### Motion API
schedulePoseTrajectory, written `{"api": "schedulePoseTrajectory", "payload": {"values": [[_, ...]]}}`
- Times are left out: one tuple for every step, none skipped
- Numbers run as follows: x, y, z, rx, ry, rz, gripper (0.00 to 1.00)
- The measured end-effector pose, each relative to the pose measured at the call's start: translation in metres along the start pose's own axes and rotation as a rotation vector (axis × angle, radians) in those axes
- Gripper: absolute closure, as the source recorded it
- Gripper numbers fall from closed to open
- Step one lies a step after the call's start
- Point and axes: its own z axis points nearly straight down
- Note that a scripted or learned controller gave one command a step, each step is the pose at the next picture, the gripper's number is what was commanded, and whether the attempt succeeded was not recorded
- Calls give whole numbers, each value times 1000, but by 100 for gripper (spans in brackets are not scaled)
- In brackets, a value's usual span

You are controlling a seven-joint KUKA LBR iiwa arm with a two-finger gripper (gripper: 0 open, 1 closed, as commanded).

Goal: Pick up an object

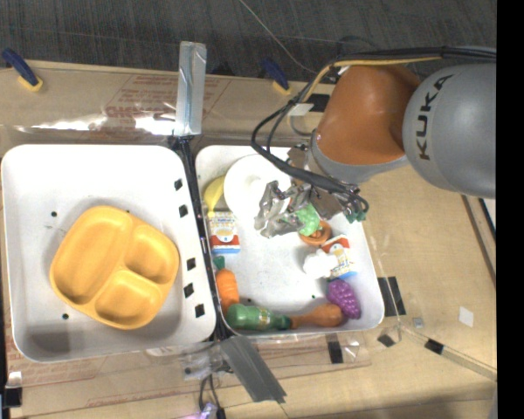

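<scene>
Gripper (278, 209) hovered mid right bin (271, 273), finger state indeterminable. You were best lowering squarely onto one toy before closing.

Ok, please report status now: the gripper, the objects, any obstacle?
Gripper low over right bin, above white plate. Nothing seen between fingers. Grapes, carrot, green bottle lie loose. Toys crowd close by.

Hand (278, 209) over cluttered right bin (373, 278)
</scene>
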Motion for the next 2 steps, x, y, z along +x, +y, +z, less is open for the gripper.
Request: {"api": "schedulePoseTrajectory", "payload": {"values": [[-34,-30,-37,6,-4,92,100],[-51,-80,-71,8,-6,38,100]]}}
